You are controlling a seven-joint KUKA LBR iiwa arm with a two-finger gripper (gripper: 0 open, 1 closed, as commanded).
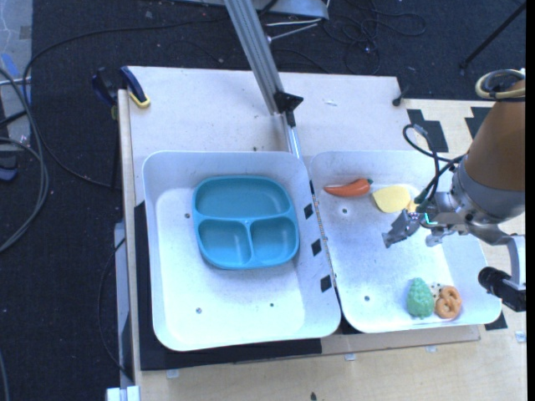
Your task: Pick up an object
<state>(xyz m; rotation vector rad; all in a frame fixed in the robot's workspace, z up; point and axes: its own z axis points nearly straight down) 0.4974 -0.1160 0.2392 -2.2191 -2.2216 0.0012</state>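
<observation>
Nearest candidate: the yellow piece (392,198), lying flat near the far edge of the right bin (368,299), just up and left of the tool.
Its neighbour: an orange-red chili pepper (347,188) close on its left, a narrow gap between them, lengthwise along the same edge.
Other options: a green lumpy piece (420,298) and a brown pretzel (448,302) touching side by side at the near right corner, well apart from the tool.
Tool: here it is, the tool (410,226), low over the right bin's floor between the yellow piece and the green one; whether it is wide or narrow, cannot tell from this angle, and nothing shows in it.
Step in hand: looks like the approach, nothing picked yet.
Next move: my call, line up squarely over one item, the yellow piece being closest, then come down and close without nudging the pepper.
Left bin (167,307): a blue divided plate (247,220) sits in it.
Table (209,107): pale, carrying both bins.
</observation>
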